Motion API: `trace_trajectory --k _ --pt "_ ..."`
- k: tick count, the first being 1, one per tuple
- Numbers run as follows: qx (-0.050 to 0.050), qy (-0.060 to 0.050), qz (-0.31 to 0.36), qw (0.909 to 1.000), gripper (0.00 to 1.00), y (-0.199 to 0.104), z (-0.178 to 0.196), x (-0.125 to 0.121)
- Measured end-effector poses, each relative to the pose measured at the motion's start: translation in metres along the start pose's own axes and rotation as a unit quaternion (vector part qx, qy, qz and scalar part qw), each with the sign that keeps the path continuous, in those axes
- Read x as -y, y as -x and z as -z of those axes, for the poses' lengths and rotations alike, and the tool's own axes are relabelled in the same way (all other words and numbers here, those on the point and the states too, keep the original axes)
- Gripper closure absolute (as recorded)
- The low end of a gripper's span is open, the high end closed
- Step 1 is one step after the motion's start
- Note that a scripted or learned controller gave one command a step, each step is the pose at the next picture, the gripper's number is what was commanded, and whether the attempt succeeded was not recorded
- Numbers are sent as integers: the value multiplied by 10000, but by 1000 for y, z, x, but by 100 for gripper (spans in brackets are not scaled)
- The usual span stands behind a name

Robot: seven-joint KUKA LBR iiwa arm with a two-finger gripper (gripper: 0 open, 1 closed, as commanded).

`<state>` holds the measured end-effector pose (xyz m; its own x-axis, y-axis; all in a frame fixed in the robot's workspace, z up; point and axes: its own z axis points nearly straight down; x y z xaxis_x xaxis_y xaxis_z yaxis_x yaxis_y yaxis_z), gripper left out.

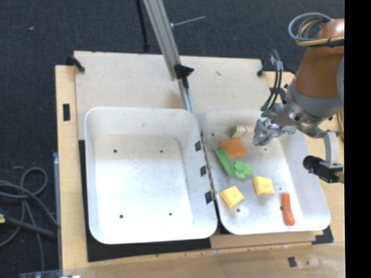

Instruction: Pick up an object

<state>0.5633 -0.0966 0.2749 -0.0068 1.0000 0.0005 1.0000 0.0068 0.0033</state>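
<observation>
matt white plastic bins, pale wooden bench, dark carpet

White bins, orange block, green pieces, yellow cubes, red-orange carrot.

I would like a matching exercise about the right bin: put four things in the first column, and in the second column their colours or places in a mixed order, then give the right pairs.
Column one:
1. carrot-shaped piece
2. long flat strip
3. block beside the strip's upper end
4. gripper

Column two:
A. green
B. orange, near the middle of the right bin
C. red-orange, near the bin's near right corner
D. grey, over the far part of the bin

Pairs: 1-C, 2-A, 3-B, 4-D
</observation>
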Motion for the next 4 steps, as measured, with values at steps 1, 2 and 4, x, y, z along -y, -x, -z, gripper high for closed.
trace_trajectory --k 1,2,4 --pt "6 -3 -3 10000 100 -43 2 -16" --pt "9 -5 -8 10000 100 -83 -2 -35" --pt "3 -6 -3 10000 100 -174 -24 -65"
